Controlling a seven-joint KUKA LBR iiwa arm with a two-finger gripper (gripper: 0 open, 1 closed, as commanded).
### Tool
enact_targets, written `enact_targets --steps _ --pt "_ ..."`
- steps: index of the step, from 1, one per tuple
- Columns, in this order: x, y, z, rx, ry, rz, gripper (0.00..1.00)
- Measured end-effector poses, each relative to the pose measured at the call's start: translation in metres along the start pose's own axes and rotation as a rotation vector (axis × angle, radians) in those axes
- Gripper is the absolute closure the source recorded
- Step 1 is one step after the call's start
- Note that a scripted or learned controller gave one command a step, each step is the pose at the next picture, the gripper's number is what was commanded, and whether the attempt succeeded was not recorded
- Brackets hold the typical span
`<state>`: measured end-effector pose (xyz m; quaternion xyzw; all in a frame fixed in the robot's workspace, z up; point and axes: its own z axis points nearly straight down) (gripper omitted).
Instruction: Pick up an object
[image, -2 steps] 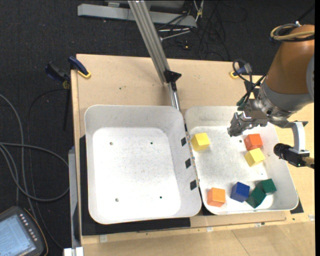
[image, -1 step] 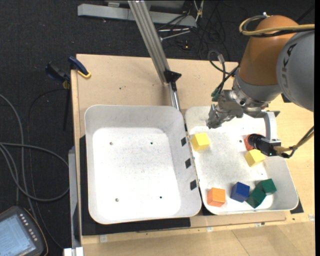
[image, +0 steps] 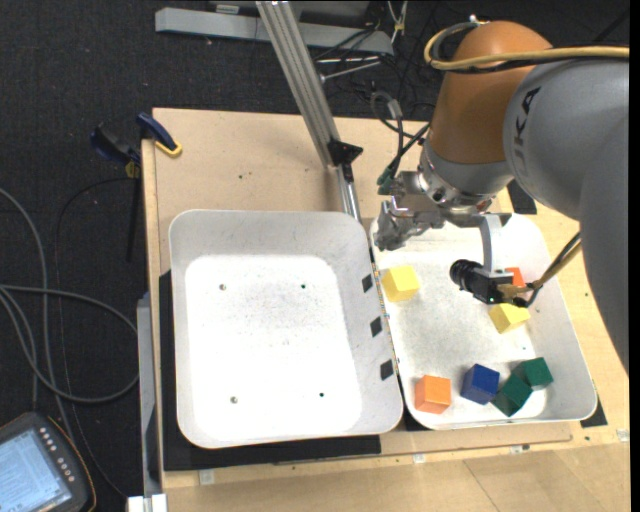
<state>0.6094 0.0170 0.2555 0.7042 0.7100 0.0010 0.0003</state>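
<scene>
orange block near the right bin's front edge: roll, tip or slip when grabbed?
The orange block looks cube-like with flat faces, so it should sit stable and probably not roll. It appears rigid, likely keeping shape under a squeeze. It lies near the right bin rim with a blue block alongside, so a push may jam it.

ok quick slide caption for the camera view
KUKA arm's gripper hovers over the right bin, above a yellow cube; more coloured blocks lie nearby.

Two yellow blocks, two green
</scene>
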Motion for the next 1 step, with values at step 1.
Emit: enact_targets --steps 1 --pt "0.0520 0.0274 0.0206 0.000 0.000 0.001 1.00"
